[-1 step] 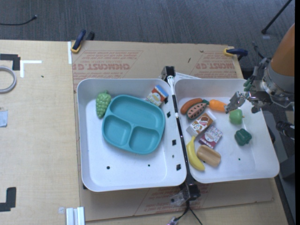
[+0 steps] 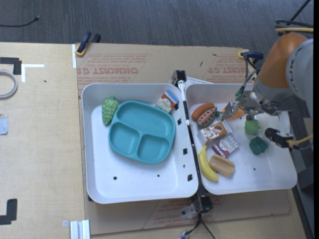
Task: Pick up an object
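**Pincer low in the right bin**

The pincer [image 2: 233, 111] hangs low in the right bin [image 2: 279, 180], next to an orange carrot-like piece [image 2: 238, 113] and near the hot dog [image 2: 204, 113]. Whether it is apart or together, I cannot tell.

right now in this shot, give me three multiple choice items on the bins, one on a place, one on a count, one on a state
1. Where is the teal tray?
A. left bin
B. right bin
C. on the cardboard

2. How many bananas are in the right bin?
A. none
B. one
C. three

3. How does the tray sit?
A. flat, hollows up
B. flipped over
C. standing on edge

Answers:
1. A, it lies in the left bin beside the green grapes.
2. B, a single banana lies by the bread roll.
3. A, its three hollows face up.
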Robot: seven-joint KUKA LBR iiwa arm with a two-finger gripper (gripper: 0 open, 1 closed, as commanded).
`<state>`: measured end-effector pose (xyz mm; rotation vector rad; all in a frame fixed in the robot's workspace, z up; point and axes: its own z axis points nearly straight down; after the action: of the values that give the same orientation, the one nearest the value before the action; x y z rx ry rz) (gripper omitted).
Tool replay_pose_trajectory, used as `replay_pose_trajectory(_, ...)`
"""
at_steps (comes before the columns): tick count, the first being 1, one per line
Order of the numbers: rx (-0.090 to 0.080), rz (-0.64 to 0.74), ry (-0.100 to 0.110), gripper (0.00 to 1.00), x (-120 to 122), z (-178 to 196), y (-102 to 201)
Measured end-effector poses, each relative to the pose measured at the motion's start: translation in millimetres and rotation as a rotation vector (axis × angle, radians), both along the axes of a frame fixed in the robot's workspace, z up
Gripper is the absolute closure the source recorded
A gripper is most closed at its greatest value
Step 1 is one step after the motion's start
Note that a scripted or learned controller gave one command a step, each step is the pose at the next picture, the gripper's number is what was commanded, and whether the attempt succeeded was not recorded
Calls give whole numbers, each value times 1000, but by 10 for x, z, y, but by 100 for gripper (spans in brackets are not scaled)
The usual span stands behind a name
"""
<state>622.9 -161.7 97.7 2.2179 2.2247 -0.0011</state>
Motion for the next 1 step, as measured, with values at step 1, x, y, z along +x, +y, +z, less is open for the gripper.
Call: replay_pose_trajectory(1, 0, -1, 1, 0, -322, 220, 486)
